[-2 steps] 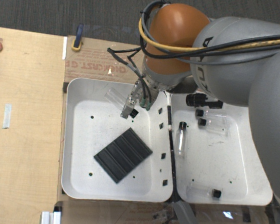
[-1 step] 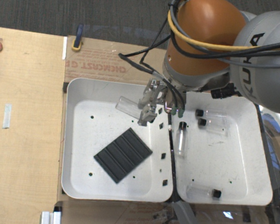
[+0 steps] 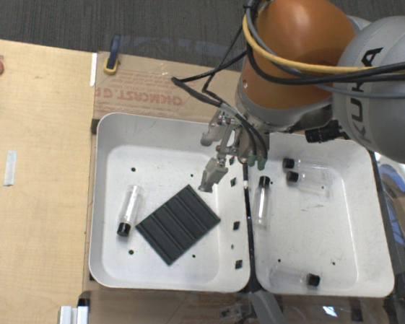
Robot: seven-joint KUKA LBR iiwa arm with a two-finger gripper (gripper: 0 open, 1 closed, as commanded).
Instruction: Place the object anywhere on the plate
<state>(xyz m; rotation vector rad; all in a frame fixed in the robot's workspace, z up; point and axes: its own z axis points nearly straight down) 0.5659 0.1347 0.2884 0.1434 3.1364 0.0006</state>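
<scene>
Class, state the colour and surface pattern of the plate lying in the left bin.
The plate is dark grey to black with parallel ridges, seen in the camera view.

Two shallow white bins: left bin and right bin. One dark ribbed plate and one clear vial in the left bin. Four clear vials in the right bin.

2 bins sit side by side on the bench, the left bin touching the right bin. In the left bin, the plate lies near the middle, and a vial lies just left of it. The gripper hangs over that bin's back right corner. In the right bin, 1 vial lies along the left wall, 2 vials near the back, and another vial by the front edge.
</scene>
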